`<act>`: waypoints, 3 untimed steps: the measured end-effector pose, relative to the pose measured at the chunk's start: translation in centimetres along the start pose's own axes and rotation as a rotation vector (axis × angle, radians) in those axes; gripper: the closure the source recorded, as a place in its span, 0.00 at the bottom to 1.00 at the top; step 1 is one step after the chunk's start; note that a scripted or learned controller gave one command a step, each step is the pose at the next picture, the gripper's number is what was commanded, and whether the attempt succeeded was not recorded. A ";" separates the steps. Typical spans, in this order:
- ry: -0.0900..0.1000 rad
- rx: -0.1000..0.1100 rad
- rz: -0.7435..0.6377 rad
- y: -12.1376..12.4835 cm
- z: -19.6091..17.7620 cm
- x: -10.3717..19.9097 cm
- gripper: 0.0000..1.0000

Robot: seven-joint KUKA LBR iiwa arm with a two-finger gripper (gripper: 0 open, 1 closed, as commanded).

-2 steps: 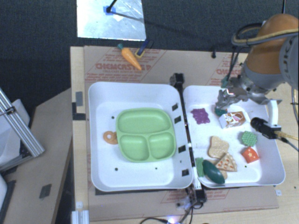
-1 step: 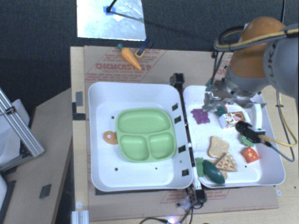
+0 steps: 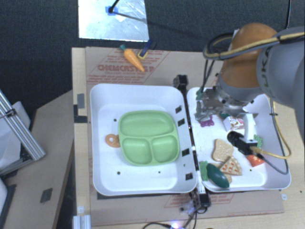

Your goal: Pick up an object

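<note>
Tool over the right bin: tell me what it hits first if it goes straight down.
Probably the small purple piece, which lies just under the tool on the right bin floor. From this slanted view depth is unclear, so it may meet bare floor beside the piece instead.

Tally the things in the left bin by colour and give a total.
Green: 1, the divided plate
Orange: 1, the small ring
Total: 2 things in the left bin
</note>
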State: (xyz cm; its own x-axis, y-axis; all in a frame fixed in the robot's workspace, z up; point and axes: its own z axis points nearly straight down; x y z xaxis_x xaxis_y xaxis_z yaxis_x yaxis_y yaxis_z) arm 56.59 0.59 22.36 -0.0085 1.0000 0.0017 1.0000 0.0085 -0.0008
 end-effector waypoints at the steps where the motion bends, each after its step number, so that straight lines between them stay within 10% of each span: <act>1: 0.001 -0.002 -0.002 -0.5 -0.8 4.8 1.00; 3: -0.002 0.001 0.008 -2.5 -0.3 7.1 1.00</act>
